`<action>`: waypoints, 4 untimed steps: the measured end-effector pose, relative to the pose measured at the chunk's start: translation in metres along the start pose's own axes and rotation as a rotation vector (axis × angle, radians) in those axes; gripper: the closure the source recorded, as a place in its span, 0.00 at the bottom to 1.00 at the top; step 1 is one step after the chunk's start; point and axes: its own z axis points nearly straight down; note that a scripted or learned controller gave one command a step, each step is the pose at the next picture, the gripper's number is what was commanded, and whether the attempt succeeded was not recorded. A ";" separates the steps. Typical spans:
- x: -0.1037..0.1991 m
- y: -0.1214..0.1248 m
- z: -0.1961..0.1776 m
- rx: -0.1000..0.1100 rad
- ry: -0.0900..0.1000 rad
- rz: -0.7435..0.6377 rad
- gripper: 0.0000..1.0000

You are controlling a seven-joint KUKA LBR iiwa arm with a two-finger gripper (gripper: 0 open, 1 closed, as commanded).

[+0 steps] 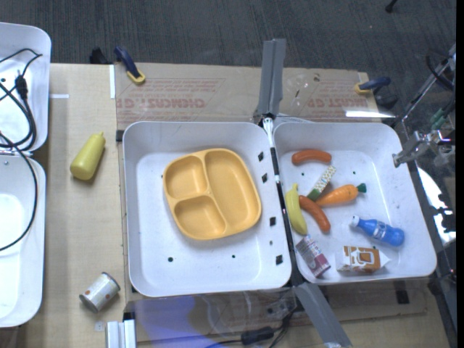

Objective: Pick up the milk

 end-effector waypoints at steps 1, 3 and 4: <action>-0.005 -0.020 0.006 0.001 0.001 0.231 0.00; 0.022 -0.060 0.181 -0.036 -0.010 0.139 0.00; 0.043 0.039 0.194 -0.003 0.000 -0.073 0.00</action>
